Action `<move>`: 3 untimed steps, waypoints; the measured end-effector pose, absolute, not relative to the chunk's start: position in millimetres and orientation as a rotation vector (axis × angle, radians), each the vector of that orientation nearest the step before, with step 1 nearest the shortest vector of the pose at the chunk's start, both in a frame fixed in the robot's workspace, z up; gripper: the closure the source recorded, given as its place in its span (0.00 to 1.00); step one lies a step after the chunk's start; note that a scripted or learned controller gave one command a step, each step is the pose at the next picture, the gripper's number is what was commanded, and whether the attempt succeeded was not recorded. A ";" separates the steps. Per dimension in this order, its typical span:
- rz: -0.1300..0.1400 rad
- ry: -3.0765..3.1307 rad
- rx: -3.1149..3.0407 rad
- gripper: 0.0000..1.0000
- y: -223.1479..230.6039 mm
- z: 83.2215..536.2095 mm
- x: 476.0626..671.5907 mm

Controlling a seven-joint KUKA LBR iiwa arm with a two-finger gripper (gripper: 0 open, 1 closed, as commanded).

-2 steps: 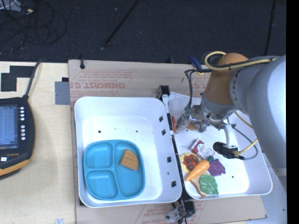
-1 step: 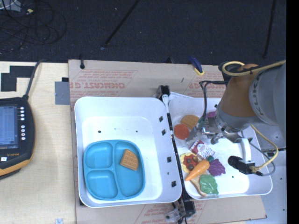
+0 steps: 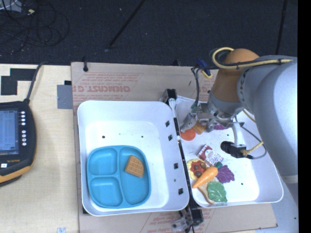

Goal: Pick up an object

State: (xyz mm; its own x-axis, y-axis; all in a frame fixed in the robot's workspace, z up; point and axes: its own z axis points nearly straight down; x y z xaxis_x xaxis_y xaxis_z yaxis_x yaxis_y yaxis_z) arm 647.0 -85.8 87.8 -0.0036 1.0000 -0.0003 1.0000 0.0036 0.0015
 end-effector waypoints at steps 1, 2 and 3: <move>0.002 2.220 2.221 0.00 -78.5 191.5 611.3; -0.014 2.224 2.235 0.00 -132.9 102.3 579.1; 0.019 2.206 2.219 0.00 -139.6 92.6 507.8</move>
